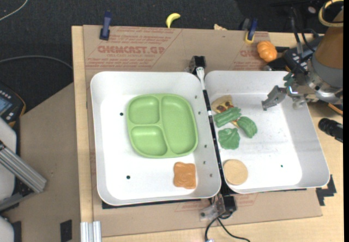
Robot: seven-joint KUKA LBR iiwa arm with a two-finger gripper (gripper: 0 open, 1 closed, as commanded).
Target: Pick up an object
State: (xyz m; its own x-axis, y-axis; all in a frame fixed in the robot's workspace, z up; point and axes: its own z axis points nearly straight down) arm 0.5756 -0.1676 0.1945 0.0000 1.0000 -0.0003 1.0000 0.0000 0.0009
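Green toy vegetables (234,125) lie bunched against the left wall of the right bin (294,153), with a tan round disc (235,171) nearer the front; the long green piece runs roughly left to right, tilting up at its right end. The gripper (272,99) hangs over the bin's upper right, apart from them, fingers spread and holding nothing, likely lining up a descent. A green divided plate (162,125) and an orange piece (185,175) sit in the left bin (109,126).

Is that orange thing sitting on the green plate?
No, the orange thing lies on the left bin's white floor, just below the green plate's lower right corner and apart from it.
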